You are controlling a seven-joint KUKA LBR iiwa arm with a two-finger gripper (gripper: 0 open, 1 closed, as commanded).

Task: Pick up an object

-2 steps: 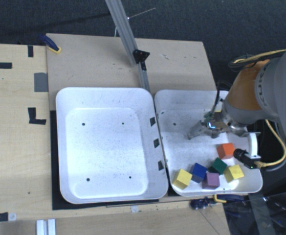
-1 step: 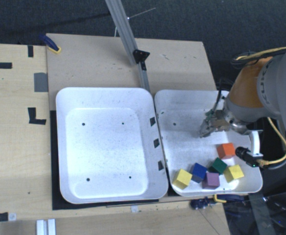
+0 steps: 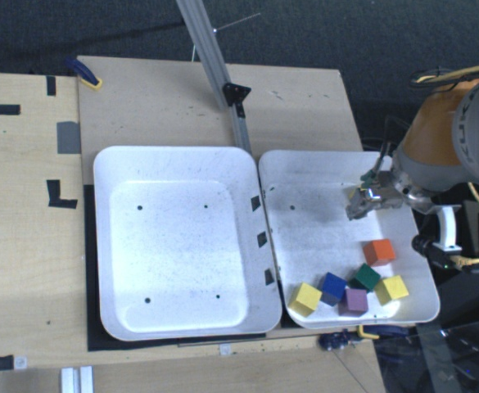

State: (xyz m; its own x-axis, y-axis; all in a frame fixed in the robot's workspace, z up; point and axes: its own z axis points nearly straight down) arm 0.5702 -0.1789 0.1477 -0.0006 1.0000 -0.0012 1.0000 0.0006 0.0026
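Jaws [image 3: 360,207] hang over the right bin [image 3: 305,244], in its upper right part, and at this size I cannot tell whether they are clenched or released; I see no block between them. The grey wrist and the orange band of the arm [image 3: 440,142] fill the right edge of the frame above and beside them.

Below the jaws, well apart from them, I see the blocks gathered in the lower right corner of the same bin. The orange block [image 3: 379,252] lies nearest, alone and a little above the rest. Under it sits the green block [image 3: 368,277], touching or just beside the purple block [image 3: 354,300] and the blue block [image 3: 333,288]. One yellow block [image 3: 393,289] lies right of the green one, near the bin's rim; the other yellow block [image 3: 305,299] lies at the left end of the group, just beside the blue one.

The left bin [image 3: 178,318] sits edge to edge with the right one, at the middle of the frame. Both rest on the wooden table [image 3: 141,97]. A slanted metal pole [image 3: 206,39] runs from the top of the frame down to the gap between the bins.
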